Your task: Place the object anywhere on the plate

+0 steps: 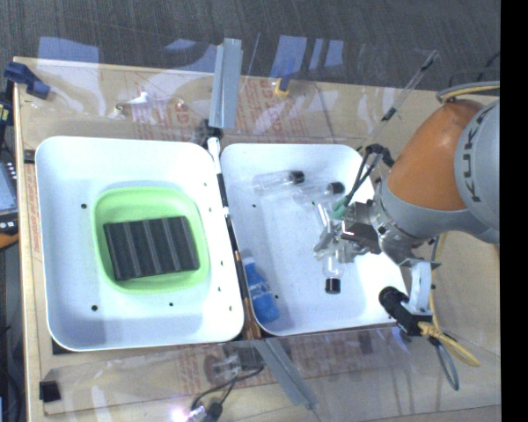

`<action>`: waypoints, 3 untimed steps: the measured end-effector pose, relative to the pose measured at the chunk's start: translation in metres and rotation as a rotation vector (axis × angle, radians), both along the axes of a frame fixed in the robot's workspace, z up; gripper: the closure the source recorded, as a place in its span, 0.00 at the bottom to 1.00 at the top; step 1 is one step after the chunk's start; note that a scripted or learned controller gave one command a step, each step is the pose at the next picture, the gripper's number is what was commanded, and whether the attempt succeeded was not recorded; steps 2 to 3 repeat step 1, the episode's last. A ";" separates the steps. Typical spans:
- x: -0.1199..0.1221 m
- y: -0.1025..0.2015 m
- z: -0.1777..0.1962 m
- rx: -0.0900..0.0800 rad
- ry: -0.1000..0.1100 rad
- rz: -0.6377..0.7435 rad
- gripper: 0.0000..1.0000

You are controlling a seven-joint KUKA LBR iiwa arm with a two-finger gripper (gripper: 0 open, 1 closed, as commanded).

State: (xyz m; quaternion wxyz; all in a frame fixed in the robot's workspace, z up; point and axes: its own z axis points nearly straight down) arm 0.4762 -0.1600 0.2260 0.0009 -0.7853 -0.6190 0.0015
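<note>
Here the fingers, aperture unclear, hang just above a small black-capped vial in the right bin.

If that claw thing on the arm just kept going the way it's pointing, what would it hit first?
The gripper points down into the right bin. It would probably meet the clear vial just under it, or the bin floor; depth is hard to judge from above.

i see the gripper low in the right bin, over clear tubes; a green plate with a dark ridged block fills the left bin.
</note>
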 end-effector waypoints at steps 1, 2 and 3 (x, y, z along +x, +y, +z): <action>0.000 0.000 0.000 0.000 0.000 0.000 0.00; 0.000 0.000 0.000 0.000 0.000 0.000 0.00; 0.000 0.000 0.000 0.000 0.000 0.000 0.00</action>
